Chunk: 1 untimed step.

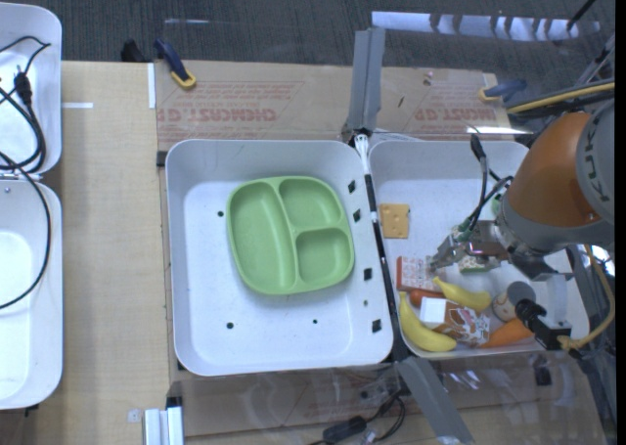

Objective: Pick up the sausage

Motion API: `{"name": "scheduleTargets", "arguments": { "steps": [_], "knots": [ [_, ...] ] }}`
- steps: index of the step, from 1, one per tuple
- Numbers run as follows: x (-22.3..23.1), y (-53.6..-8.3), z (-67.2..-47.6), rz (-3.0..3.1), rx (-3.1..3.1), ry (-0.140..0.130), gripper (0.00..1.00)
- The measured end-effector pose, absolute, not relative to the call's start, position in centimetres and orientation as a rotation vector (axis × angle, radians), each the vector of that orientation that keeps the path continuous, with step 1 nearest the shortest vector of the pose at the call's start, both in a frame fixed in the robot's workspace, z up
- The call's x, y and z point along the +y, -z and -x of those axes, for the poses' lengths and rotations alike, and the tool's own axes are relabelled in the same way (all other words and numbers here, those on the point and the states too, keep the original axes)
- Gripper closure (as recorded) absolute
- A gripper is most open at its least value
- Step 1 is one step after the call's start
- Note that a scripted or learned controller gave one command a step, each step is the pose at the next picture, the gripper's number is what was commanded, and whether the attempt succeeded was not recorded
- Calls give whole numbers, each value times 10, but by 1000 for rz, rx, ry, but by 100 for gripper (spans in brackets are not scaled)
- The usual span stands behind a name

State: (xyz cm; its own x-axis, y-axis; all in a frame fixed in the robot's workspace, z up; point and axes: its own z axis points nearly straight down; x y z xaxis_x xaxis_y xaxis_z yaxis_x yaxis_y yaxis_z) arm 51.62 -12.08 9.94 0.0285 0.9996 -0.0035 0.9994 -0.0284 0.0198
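My gripper (456, 249) hangs low in the right bin (430, 171), below the arm's orange band (550, 182), just above a pile of toy food. A reddish-brown elongated piece that looks like the sausage (424, 293) lies a little below and left of the gripper, partly under a yellow banana (463, 292). A pink and white packet (412, 268) sits directly left of the gripper. Nothing is visibly held.
A second banana (424, 332), a white cube (432, 311), a brown piece (467, 324) and an orange carrot (509, 333) crowd the bin's near side. A cracker (394, 220) lies at its left. The left bin (196, 267) holds a green divided plate (290, 234).
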Motion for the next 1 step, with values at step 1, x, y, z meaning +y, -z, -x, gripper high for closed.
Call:
{"name": "scheduleTargets", "arguments": {
  "steps": [1],
  "knots": [
    [-155,-98,-491,-2279,2139,-14,0]
  ]
}}
